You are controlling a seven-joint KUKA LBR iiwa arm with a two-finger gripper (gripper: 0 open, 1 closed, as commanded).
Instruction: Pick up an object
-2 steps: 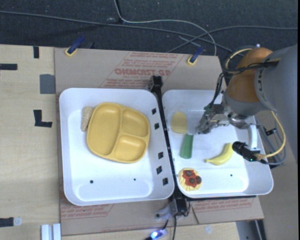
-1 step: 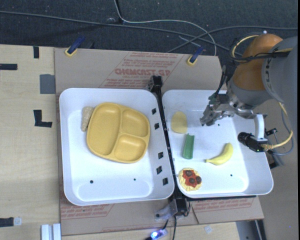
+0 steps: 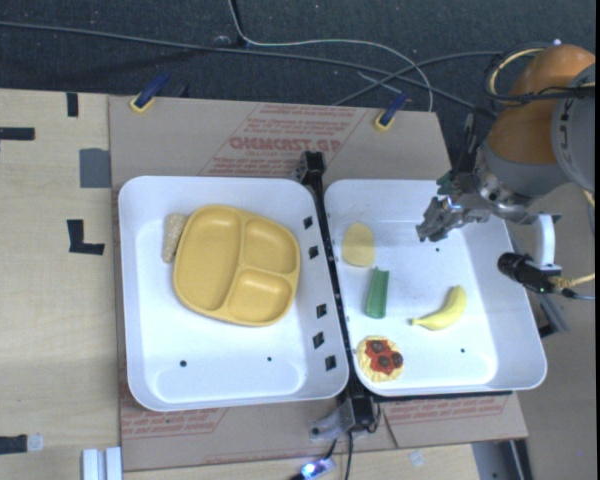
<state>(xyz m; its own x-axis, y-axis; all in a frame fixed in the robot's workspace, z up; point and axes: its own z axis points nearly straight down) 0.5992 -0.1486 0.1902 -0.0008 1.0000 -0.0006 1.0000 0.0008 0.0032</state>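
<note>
My pincer hangs over the upper right part of the right bin, reaching in from the right, and from up here I cannot tell how it is set; nothing shows in its grip. Below it the bin floor is bare white. Down and to the left lies a pale yellow round piece, close to the divider between the bins. Just beneath that, a green stick lies nearly upright in the picture. To its right, a banana curves across the bin floor, well apart from my pincer. Near the bottom edge sits a small pizza slice toy with red spots. Over in the left bin, a yellow divided plate lies with a tan sponge-like piece tucked against its left rim.
</note>
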